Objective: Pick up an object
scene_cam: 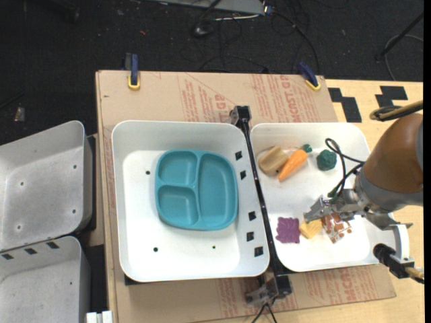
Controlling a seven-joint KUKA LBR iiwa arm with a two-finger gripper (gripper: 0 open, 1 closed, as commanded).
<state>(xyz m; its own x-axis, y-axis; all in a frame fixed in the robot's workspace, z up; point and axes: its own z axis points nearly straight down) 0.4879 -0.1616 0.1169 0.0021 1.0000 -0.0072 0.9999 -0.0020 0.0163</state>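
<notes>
Grey metal gripper [328, 214] low in right bin [350, 140], finger state impossible to tell, beside yellow wedge [310, 229], purple lump [287, 230]; glossy teal divided tray [197, 189] left; cardboard-topped bench [202, 93], dark floor.

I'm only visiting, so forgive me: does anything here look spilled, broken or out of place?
Nothing stands out. The teal tray lies flat in the left bin. The carrot, purple piece and other toy foods lie loose in the right bin, where the gripper is low among them.
</notes>
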